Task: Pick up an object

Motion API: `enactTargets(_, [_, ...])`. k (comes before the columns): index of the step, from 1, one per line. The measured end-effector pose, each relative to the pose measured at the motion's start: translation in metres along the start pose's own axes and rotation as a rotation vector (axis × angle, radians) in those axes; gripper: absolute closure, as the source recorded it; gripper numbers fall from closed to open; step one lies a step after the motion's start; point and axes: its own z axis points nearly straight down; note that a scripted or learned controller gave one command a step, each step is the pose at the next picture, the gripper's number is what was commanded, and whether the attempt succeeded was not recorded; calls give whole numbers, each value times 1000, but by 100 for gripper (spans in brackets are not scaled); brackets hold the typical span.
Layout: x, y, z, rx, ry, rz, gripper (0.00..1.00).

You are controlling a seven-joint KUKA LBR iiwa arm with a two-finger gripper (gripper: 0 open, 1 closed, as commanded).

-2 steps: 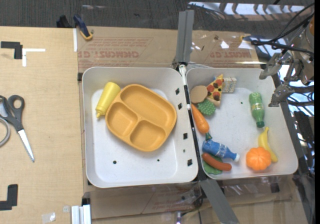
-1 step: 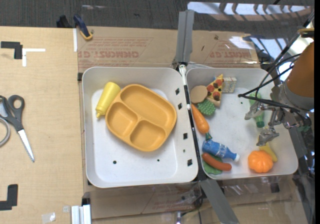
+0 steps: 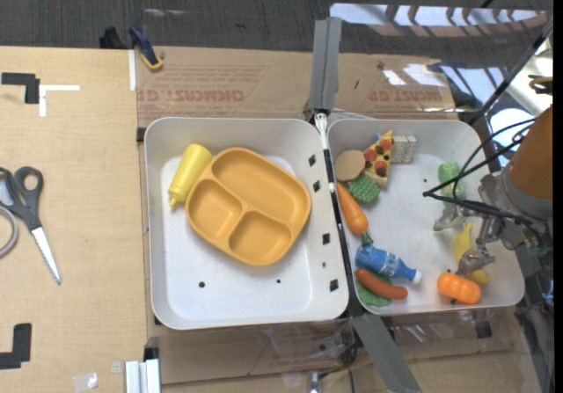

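The claw [image 3: 471,246] is seen low over the right bin [image 3: 413,211], toward 4 o'clock of its floor; whether it is released or clenched cannot be told. A yellow piece [image 3: 463,239] lies just beside it, and an orange toy [image 3: 459,287] sits near at 6 o'clock from it. Nothing is seen gripped. A miss is judged likely: the crowded pieces could be nudged aside, or the bin wall struck.
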Motion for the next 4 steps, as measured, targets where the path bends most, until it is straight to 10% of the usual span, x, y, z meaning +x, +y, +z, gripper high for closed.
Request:
enactTargets(1, [24, 5, 1, -2, 4, 19, 0])
enactTargets(2, [-77, 11, 2, -3, 3, 75, 0])
enactTargets(3, [-24, -1, 2, -3, 6, 72, 0])
enactTargets(4, [-26, 0, -5, -4, 5, 68, 100])
